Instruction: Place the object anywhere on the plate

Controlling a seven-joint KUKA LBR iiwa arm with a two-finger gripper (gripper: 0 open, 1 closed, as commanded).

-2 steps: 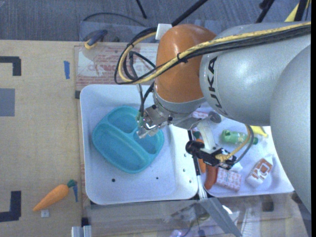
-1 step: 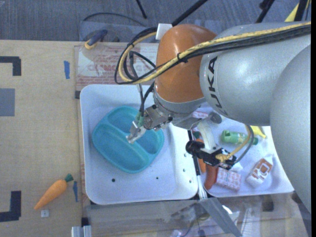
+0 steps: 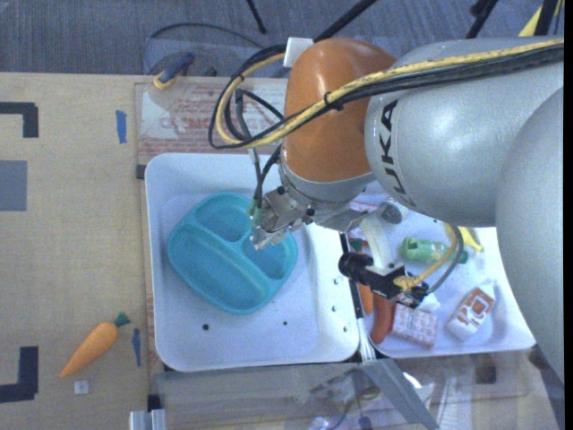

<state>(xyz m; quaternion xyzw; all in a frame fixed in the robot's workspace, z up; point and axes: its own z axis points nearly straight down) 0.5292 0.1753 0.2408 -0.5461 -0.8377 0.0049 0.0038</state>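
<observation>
Arm: grey KUKA arm (image 3: 448, 124) reaches in from the right, its orange band (image 3: 336, 119) looming over the far edge of the left bin and hiding much of the right bin's far side.
Gripper: gripper (image 3: 267, 231) hangs over the plate's right side, low above it; whether it is parted or closed cannot be told from this angle, and nothing is seen clamped in it.
Plate: blue divided plate (image 3: 228, 258) lies in the left bin (image 3: 179, 330), toward its far half, with compartments facing up.
Task object: which item is meant cannot be told; no loose item is visible resting on the plate's bare sections.
Right bin: right bin (image 3: 501, 334) holds a clutter of small goods, among them a green bottle-like item (image 3: 421, 247), a red-and-white carton (image 3: 472, 312), a pale patterned box (image 3: 414, 326) and a reddish sausage-shaped piece (image 3: 381, 319) at the near-left corner.
Obstructions: yellow and black cables (image 3: 242, 106) loop from the wrist over the bin's far rim; a black fitting (image 3: 367, 271) on the arm overhangs the divide between the bins.
Outside the bins: toy carrot (image 3: 91, 345) lies on the wooden bench (image 3: 63, 240), well left of the left bin's near corner.
Bench marks: blue tape strips (image 3: 121, 125) and black corner marks sit on the bench at left.
</observation>
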